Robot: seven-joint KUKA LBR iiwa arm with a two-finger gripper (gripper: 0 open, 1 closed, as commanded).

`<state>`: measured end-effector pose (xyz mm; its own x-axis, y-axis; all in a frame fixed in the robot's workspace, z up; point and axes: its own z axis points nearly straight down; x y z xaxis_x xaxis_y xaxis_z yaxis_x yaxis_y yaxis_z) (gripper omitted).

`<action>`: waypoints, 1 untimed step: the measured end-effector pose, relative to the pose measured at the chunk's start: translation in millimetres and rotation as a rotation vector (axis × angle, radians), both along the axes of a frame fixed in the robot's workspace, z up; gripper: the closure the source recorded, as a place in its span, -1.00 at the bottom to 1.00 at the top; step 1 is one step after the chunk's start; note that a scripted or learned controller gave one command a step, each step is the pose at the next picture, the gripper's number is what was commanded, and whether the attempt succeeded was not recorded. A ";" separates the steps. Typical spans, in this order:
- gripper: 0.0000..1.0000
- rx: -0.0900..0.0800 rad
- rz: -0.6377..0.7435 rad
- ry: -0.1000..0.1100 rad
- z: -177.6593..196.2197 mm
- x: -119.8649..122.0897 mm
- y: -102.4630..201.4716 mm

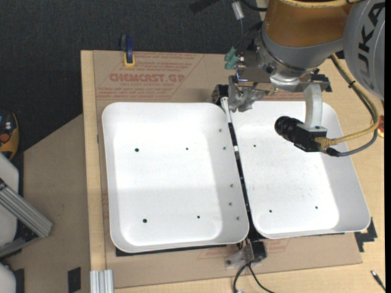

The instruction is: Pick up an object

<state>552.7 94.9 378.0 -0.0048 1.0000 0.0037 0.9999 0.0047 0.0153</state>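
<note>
Brown board (153, 72) lies under both bins on the tabletop (64, 176). At its nearest edge a small dark clip with a trailing black cable (249, 258) sits just below the gap between the bins. Off to the near left, a length of aluminium rail (24, 215) lies at a slant.

The left bin (165, 182) and the right bin (293, 194) are white, shallow and set side by side, with their inner rims touching along a dark seam (237, 163). Each white floor carries a few small dark dots. Nothing I can pick out as the thing to be lifted shows on either floor, so where it lies I cannot tell.

Further back, over the right bin, a black cylinder (295, 133) hangs from a pale bracket (314, 108), and a yellowish cable (357, 136) runs from it to the right. Beyond that, the tool (239, 99) sits low at the far end of the seam, over the inner far corners of the two bins. Wiring and metal parts crowd it, and whether it is apart or together cannot be told. Above it rises the arm (305, 17), with its orange band and grey casing.

At the far left edge of the board, past red printed lettering, stands a blue and yellow clamp (127, 49). Behind it is dark floor.
</note>
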 end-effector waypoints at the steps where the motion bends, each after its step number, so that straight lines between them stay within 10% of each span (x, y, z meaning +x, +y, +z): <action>1: 1.00 -0.004 0.000 0.024 -92.1 22.5 53.7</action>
